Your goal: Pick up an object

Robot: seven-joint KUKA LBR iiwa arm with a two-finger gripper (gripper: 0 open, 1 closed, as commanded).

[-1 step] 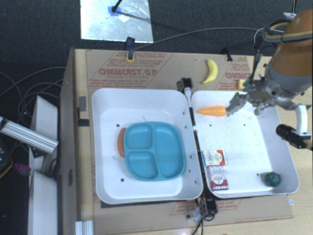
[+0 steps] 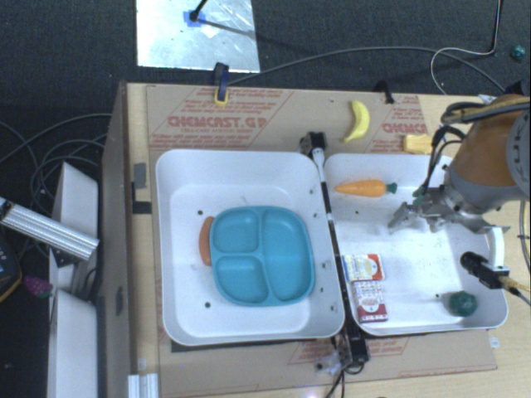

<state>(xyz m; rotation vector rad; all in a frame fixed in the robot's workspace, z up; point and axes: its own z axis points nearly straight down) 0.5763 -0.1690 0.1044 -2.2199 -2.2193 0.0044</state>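
Tool (image 2: 406, 216): fingers spread apart, nothing between them, low over right bin (image 2: 431, 305). Carrot (image 2: 362, 188): near, up-left in the same bin. Red-white packets (image 2: 367, 286): lower left. Green ball (image 2: 462, 303): lower right corner. Left bin (image 2: 178, 222): blue divided plate (image 2: 262, 254). Bench (image 2: 249, 114): banana (image 2: 358, 120).

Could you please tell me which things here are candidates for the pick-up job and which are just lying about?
In play, right bin:
gripper
carrot
red-and-white packet
green ball

Lying about:
blue divided plate, left bin
banana, bench
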